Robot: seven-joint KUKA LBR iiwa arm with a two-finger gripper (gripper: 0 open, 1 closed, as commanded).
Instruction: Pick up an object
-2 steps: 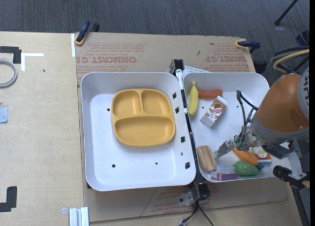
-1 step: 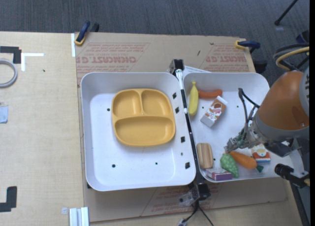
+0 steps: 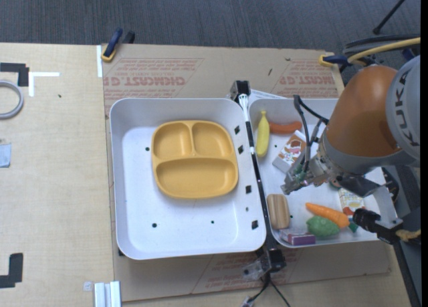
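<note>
My gripper (image 3: 293, 182) hangs low over the middle of the right bin (image 3: 267, 106), under the grey and orange arm. Just beyond it lies a red and white packet (image 3: 291, 149). A tan bread-like piece (image 3: 278, 211) lies right below it, near the bin's front left. A yellow banana (image 3: 263, 134) rests along the left wall, and an orange stick (image 3: 286, 127) lies behind it. An orange carrot (image 3: 327, 213), a green vegetable (image 3: 324, 227) and a purple block (image 3: 300, 238) sit at the front. I see nothing held at the gripper.
The left bin (image 3: 127, 198) bears a yellow divided plate (image 3: 194, 159). Black clips join the two bins along the shared wall (image 3: 251, 165). The arm's body covers the right half of the right bin. Cardboard and a wooden bench surround the bins.
</note>
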